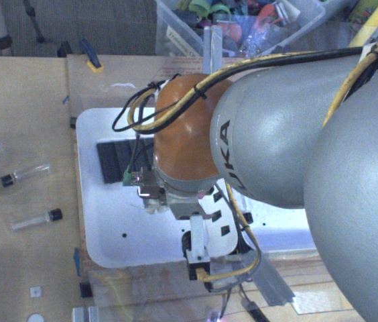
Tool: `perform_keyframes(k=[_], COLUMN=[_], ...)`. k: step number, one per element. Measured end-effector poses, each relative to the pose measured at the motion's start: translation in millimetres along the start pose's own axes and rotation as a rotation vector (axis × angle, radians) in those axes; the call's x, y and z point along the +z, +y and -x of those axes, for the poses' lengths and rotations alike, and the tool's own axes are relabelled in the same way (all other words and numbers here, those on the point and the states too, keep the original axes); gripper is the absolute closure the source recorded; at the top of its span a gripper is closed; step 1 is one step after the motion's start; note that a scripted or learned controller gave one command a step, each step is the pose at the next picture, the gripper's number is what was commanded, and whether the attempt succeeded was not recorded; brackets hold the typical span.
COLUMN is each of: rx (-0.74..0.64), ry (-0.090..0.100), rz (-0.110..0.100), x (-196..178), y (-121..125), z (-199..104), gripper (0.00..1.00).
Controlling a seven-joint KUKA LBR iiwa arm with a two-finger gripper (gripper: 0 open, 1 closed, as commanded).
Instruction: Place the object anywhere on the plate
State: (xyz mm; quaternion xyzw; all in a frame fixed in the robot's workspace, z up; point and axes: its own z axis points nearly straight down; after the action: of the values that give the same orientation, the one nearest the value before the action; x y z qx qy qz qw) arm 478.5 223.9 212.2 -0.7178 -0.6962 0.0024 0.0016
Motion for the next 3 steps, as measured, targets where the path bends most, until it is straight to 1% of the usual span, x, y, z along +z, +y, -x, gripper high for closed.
perform_keyframes(k=[1, 2, 3], rx=[0.537, -0.030, -0.321], ry=[0.002, 0.007, 0.001], rz=[0.005, 0.013, 0.005], x=[-59.6, 120.9, 37.3], y=[33.7, 9.0, 3.6], z=[-1.6, 1.0, 96.3], gripper=[1.00, 1.00, 1.00])
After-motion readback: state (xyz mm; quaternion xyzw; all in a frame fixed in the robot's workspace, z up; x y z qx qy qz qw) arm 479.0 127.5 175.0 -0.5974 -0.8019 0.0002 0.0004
